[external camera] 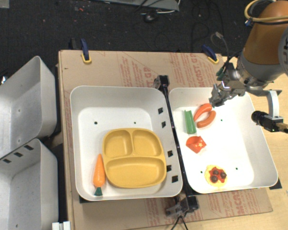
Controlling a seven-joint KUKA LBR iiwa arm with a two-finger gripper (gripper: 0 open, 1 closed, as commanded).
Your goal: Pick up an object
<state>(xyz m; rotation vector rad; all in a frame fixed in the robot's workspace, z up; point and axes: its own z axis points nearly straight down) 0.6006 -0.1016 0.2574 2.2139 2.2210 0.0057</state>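
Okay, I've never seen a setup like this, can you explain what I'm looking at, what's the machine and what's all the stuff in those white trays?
One camera looks down at a slant on a bench. The grey and orange robot arm reaches in from the right; its gripper hangs over the right bin, just above an orange sausage-shaped toy. Near it lie a green stick, a red piece and a small yellow piece with dark berries. The left bin has a yellow divided plate and a toy carrot beside it.

Both bins look like smooth white plastic with a soft sheen. The yellow tray is matt plastic with 3 compartments. The bench board looks like rough brown cardboard, printed red. The arm's shell shines glossy orange.
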